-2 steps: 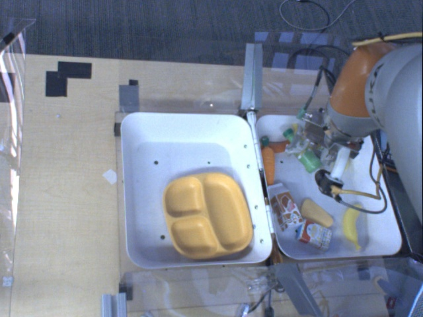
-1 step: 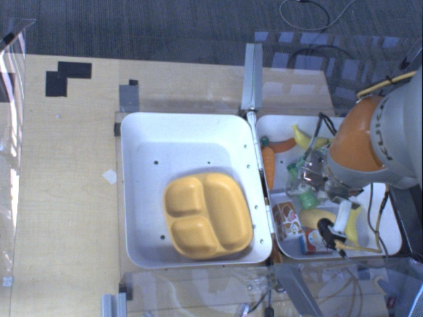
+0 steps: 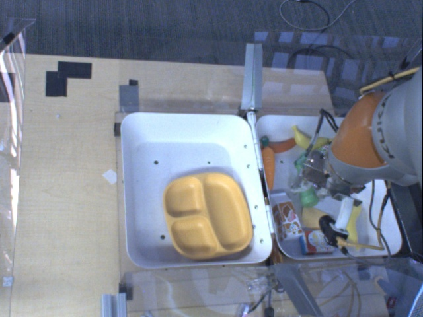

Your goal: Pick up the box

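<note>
The arm is leaning in from the right, orange band bright above the wrist, and its gripper hangs low over the right bin — down among the clutter. I can't tell from here how the tool is set; the wrist hides it. The box, a small printed carton, lies flat near the bin's front left corner, just beside the gripper and not in its grasp. A carrot lies along the left wall, a banana sits toward the back. Over in the left bin, a yellow divided tray rests toward the front.
</note>
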You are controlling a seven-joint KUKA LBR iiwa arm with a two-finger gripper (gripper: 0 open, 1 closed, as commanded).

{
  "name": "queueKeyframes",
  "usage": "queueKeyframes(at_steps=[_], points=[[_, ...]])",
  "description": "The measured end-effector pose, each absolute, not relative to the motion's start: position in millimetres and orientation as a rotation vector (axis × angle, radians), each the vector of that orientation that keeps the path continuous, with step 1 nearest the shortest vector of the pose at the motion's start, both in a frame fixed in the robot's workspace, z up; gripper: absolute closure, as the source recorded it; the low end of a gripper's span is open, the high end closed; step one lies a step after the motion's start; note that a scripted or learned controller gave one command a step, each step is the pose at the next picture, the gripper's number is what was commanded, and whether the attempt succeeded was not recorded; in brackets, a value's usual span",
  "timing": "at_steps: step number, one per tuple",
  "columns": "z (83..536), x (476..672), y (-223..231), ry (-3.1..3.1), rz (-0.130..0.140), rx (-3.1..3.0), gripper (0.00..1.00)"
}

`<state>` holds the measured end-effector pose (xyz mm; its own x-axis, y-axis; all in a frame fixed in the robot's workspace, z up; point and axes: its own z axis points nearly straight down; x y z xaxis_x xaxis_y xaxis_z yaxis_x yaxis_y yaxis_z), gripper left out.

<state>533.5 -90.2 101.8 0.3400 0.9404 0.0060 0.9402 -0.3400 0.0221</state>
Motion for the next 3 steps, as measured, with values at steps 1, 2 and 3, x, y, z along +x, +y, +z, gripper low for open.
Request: queueKeyframes(at_steps=[1,2,3], points=[[89,565.0,-89,1.339,0.017,2.835,1.00],[89,530.5,-146,0.685,0.016,3.059,1.00],[171,487.8,-111,0.866,0.004,3.020,1.00]])
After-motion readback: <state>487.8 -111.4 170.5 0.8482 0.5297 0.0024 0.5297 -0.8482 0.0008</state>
